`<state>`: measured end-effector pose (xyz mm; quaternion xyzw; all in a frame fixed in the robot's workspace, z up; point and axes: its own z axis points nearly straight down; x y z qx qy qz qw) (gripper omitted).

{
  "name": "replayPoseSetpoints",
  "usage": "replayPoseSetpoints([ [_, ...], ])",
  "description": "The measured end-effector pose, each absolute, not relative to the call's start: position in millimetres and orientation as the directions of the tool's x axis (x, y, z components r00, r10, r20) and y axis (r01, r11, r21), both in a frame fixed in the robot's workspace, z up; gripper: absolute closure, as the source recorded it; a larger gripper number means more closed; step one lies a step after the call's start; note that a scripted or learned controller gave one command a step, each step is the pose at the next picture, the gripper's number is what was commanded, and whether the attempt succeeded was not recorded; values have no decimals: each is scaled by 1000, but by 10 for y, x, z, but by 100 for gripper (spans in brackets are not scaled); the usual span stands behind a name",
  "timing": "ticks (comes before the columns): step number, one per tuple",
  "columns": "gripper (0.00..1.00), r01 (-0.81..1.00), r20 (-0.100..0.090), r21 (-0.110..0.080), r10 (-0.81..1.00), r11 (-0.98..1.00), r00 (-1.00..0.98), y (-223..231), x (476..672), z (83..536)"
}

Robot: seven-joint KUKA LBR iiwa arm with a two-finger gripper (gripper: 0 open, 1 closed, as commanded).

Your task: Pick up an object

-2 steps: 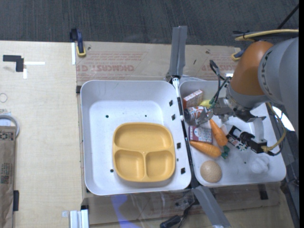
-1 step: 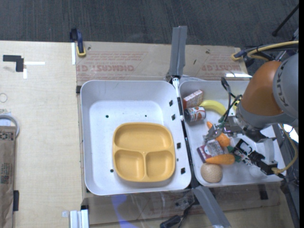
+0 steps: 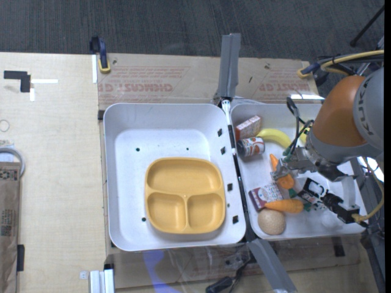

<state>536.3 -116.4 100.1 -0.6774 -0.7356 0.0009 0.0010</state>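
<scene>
The arm is reaching in over the right bin (image 3: 342, 227), and the gripper (image 3: 286, 174) is hanging low among the objects near that bin's middle; whether it is spread or closed cannot be told. Just beside the gripper, toward the bin's front, an orange carrot (image 3: 285, 206) is lying next to a dark red packet (image 3: 265, 196), whose print is too small to read. A round tan ball (image 3: 272, 221) is sitting at the bin's front. Toward the bin's back, a yellow banana (image 3: 275, 137) is lying beside a red carton (image 3: 248, 127) and a small can (image 3: 252, 146), labels illegible. The left bin (image 3: 116, 182) is holding a yellow divided plate (image 3: 184, 194). Cardboard (image 3: 165, 78) behind the bins is showing faded red lettering, partly reading "CHEMCAST".
</scene>
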Motion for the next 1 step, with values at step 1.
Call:
replayPoseSetpoints([
  [1,0,997,0,-3,997,83,-83,-1162,5363,1001],
])
